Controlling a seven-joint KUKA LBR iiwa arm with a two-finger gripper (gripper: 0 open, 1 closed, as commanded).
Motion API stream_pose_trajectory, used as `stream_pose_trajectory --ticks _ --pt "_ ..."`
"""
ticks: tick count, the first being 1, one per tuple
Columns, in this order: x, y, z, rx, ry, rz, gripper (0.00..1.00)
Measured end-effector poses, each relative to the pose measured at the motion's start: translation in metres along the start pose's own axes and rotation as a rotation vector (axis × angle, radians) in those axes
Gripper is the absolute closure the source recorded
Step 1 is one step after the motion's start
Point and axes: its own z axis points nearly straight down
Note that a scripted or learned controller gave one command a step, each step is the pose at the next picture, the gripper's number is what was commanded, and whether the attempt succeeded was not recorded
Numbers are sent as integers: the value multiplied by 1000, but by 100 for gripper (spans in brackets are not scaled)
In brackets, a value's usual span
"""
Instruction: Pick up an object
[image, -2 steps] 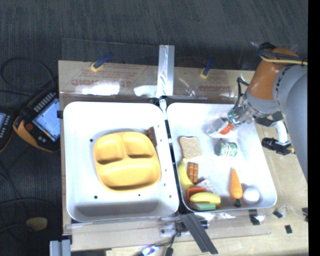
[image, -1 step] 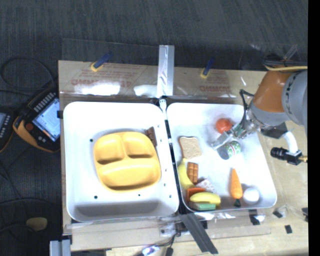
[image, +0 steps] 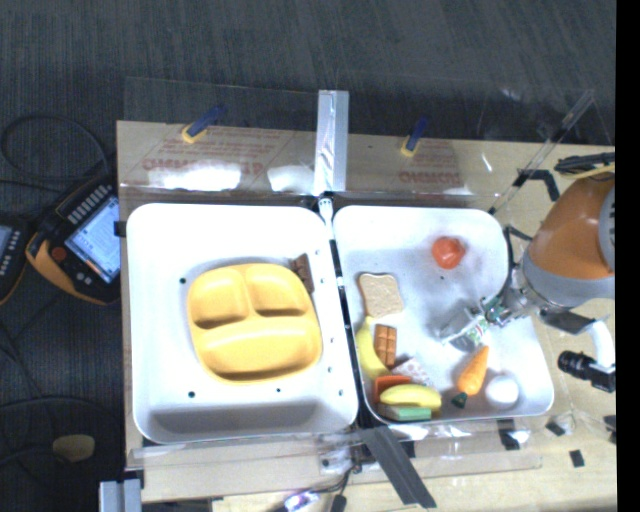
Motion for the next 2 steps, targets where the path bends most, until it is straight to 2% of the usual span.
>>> stream_pose_trajectory --ticks 1,2 --pt "-6 27 2 -11 -1 84 0" --pt "-7 29 -7 -16 -6 82 100"
